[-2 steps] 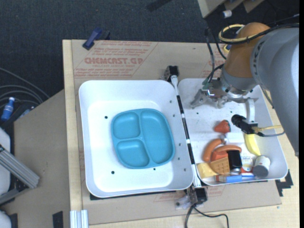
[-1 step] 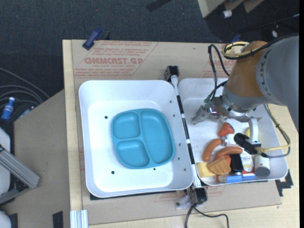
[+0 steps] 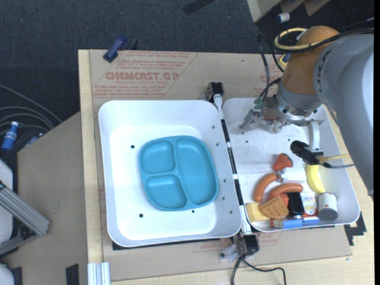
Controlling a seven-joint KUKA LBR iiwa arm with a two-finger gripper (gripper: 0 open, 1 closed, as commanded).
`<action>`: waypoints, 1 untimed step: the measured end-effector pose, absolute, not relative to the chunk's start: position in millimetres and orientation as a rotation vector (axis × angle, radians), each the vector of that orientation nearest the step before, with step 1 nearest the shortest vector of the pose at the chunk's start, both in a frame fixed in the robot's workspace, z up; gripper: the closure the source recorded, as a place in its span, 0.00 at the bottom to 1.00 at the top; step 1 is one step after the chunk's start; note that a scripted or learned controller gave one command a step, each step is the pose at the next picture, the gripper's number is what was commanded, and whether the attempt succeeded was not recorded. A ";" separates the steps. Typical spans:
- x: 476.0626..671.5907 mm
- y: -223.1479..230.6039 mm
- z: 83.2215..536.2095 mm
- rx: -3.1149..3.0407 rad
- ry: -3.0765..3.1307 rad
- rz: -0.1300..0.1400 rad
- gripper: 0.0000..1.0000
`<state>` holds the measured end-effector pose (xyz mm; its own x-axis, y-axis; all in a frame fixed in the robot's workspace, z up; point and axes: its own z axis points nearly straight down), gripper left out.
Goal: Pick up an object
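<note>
My gripper (image 3: 260, 123) hangs over the bare far end of the right bin (image 3: 249, 153). Its fingers look spread and open, with nothing between them. The objects lie bunched at the near end of that bin, apart from the gripper. There I see a small red piece (image 3: 283, 161), an orange sausage shape (image 3: 265, 186), a red-orange one (image 3: 287, 189), a yellow banana (image 3: 314, 179), a tan waffle piece (image 3: 274, 208), a blue pen (image 3: 295, 222) and a grey cylinder (image 3: 327, 205). The arm covers the bin's far right corner.
The left bin (image 3: 119, 129) holds a blue divided plate (image 3: 178, 172) in its middle. A ridge with black clips (image 3: 228, 153) separates the two bins. A small blue object (image 3: 116, 48) lies at the bench's far left corner.
</note>
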<state>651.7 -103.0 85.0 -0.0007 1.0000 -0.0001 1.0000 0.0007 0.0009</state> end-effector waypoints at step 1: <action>666.8 -118.5 84.9 2.220 2.220 0.001 0.00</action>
<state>666.8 -118.5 84.9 -0.0003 1.0000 -0.0007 1.0000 0.0003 0.0020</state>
